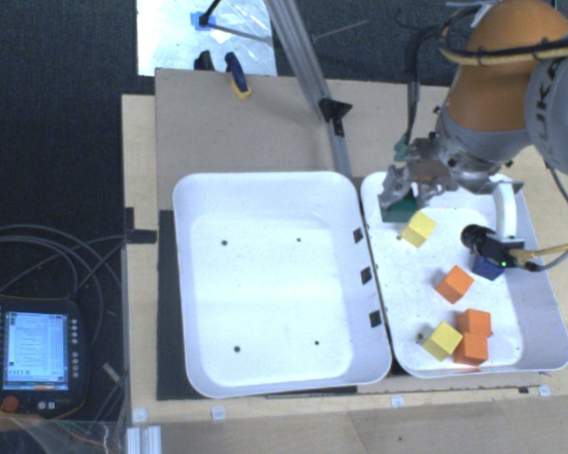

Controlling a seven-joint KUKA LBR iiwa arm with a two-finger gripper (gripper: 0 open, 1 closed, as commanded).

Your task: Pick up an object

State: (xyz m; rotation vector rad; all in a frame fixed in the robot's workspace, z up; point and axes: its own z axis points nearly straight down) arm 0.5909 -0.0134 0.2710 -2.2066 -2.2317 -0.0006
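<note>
A small dark green block (399, 210) is lying at the far left corner of the right white bin (540, 343), and the metal two-finger gripper (398, 197) is closing its fingers around it. A yellow cube (417, 228) is sitting just beside them.

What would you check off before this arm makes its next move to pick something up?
1. Pincer over the right bin, where the blocks lie: ok.
2. Target chosen: the green block sits right under the pincer, in the bin's upper-left corner; ok.
3. Block actually gripped: cannot tell, the wrist hides it.
4. Room around the target: not ok, a yellow block lies right beside it and the bin wall is close.
5. Other blocks out of the way: ok, the orange block and the cluster near the front edge lie apart.
</note>
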